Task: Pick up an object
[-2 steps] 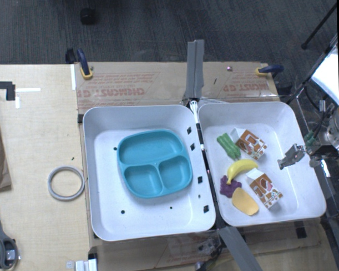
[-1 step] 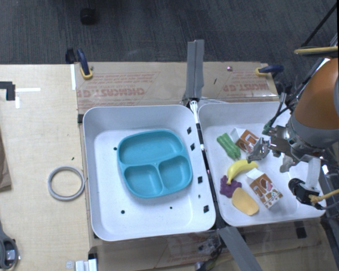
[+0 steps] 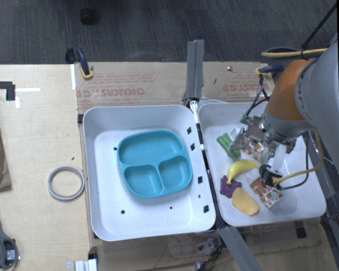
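Nearest the camera, in the right bin (image 3: 305,211), a yellow oval piece (image 3: 245,202) lay beside a small patterned carton (image 3: 266,192). Just beyond them a purple toy (image 3: 229,186) touched the lower end of a banana (image 3: 240,168). Farther in, a green block (image 3: 226,143) sat against the left part of the bin. The gripper (image 3: 257,144) hung low over the bin, just right of the green block and above the banana; whether it was parted, closed or clamped on an object could not be determined. The left bin (image 3: 99,179) held a blue divided tray (image 3: 154,163). A grey ring (image 3: 66,182) rested on the bench (image 3: 31,137), left of the bins.
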Controlling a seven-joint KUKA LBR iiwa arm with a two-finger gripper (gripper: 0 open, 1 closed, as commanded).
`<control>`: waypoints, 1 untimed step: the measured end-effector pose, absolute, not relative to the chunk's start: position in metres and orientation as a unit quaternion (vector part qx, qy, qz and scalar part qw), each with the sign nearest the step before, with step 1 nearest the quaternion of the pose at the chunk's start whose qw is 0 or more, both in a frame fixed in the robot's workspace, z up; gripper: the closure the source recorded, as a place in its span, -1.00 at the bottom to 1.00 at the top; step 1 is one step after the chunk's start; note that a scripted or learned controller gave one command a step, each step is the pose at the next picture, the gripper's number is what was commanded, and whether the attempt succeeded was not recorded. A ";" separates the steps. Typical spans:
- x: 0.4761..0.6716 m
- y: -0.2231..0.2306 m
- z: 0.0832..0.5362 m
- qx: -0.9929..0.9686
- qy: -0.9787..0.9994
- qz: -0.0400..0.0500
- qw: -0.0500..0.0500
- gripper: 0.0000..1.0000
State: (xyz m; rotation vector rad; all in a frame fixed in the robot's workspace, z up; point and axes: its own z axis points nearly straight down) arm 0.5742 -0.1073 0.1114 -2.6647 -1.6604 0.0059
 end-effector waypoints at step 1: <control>0.554 -0.146 0.091 -0.873 -0.487 0.002 0.001 -1.00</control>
